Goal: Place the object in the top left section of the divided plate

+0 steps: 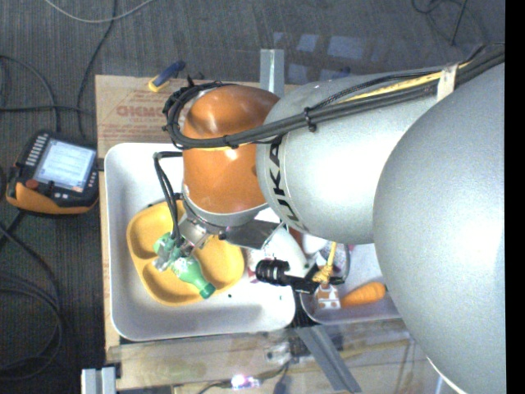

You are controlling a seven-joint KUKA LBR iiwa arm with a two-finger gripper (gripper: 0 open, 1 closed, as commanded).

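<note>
Now gripper (170,251) over yellow divided plate (146,226) (green object (194,277) beside).

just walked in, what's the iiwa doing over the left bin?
The KUKA arm reaches in from the right, its gripper low over the yellow divided plate in the left white bin. A green object lies on the plate right at the gripper; whether it is gripped is unclear. An orange carrot-like item sits in the right bin.
</note>
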